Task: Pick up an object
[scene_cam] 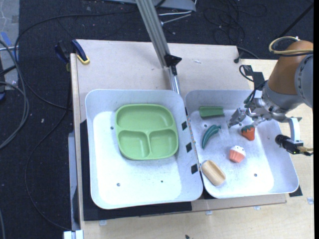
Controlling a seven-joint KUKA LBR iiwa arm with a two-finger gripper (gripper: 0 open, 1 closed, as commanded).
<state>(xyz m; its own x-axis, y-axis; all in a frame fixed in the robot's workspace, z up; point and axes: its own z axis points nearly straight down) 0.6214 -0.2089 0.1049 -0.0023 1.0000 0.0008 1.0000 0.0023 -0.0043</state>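
1. Closest to the camera in the right bin (284, 183) is a tan hot-dog-bun kind of toy (213, 173), lying near the bin's front-left corner. Its long axis runs diagonally, from upper left to lower right.
2. A bit further back there's a small pink-and-white cupcake thing (237, 154), roughly in the middle of that bin, apart from the bun.
3. Left of the cupcake is a dark green pepper (210, 135). Long axis is diagonal, lower tip toward the front-left, upper end toward the back-right.
4. Next up, a small red-orange strawberry-like piece (248, 132), green top facing the back, sitting right under the pincer (238, 117). The metal fingers look spread apart and reach toward the left, with nothing between them, so it's released and not carrying anything. The strawberry is just beside the fingertips; can't tell if they touch.
5. Furthest back in the right bin is a flat green block (212, 112), long axis nearly left-right, near the back wall.
6. The left bin (99, 183) holds a light green divided plate (147, 132) with three compartments, sitting in the bin's back half.
7. Both bins sit side by side on the counter (124, 66), and the grey arm (291, 78) with its orange band comes in from the right.
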